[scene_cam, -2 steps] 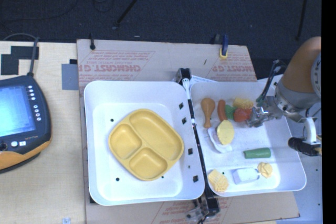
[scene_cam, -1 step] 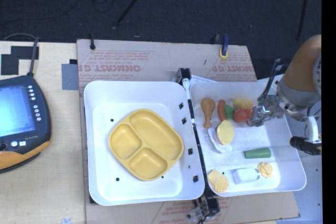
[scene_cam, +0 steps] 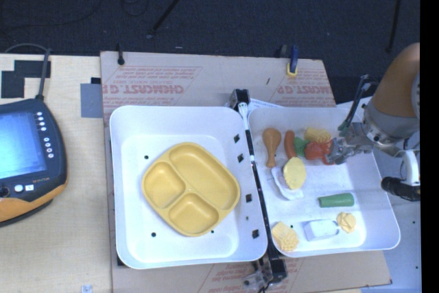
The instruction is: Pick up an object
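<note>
Right bin (scene_cam: 384,233): I see toys crowding its upper left, drumstick (scene_cam: 271,145), sausage (scene_cam: 290,143), red piece (scene_cam: 317,151) | green block (scene_cam: 336,200) mid-floor, open floor around it | Left bin (scene_cam: 130,230): yellow tray (scene_cam: 191,187) fills centre, margins free | divider (scene_cam: 250,182) between bins

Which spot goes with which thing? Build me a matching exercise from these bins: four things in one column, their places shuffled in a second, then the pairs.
Things
1. yellow divided plate
2. green block
3. drumstick
4. handheld screen

Places
A. upper left part of the right bin
B. on the bench, left of both bins
C. middle of the left bin
D. right bin, right of centre, below the red piece

Pairs: 1-C, 2-D, 3-A, 4-B
</note>
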